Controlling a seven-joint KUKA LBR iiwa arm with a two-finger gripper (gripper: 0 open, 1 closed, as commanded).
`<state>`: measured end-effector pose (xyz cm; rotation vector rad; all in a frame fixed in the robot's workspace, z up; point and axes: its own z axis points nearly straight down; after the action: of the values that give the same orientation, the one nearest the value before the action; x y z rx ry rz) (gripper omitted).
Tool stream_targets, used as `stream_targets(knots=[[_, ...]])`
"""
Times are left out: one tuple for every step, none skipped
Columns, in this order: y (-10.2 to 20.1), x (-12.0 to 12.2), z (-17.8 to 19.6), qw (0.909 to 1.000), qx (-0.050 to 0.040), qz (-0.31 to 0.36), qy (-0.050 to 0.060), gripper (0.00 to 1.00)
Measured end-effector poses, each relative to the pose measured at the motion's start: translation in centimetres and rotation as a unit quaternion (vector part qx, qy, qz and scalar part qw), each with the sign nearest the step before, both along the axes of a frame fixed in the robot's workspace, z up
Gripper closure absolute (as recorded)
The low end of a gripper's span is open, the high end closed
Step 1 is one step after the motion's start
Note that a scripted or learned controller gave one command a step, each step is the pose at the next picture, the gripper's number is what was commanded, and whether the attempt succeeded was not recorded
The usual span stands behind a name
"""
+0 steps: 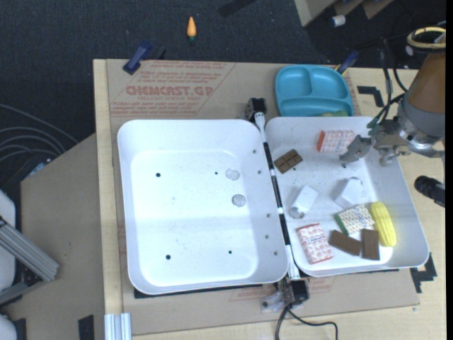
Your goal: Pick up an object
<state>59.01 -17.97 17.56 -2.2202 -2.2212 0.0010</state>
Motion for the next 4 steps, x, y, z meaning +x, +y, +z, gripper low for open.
stream_targets(knots=[[0.6, 5.1, -9.1, 1.0000, -0.0003, 0.000, -0.001, 0.00], [-3.9, 5.1, -9.0, 1.0000, 0.0045, 0.002, 0.000, 0.00], [2.8, 1.9, -9.1, 1.0000, 0.0006, 0.000, 0.000, 0.00], [2.1, 7.6, -9.1, 1.0000, 0.0004, 0.000, 0.001, 0.00]])
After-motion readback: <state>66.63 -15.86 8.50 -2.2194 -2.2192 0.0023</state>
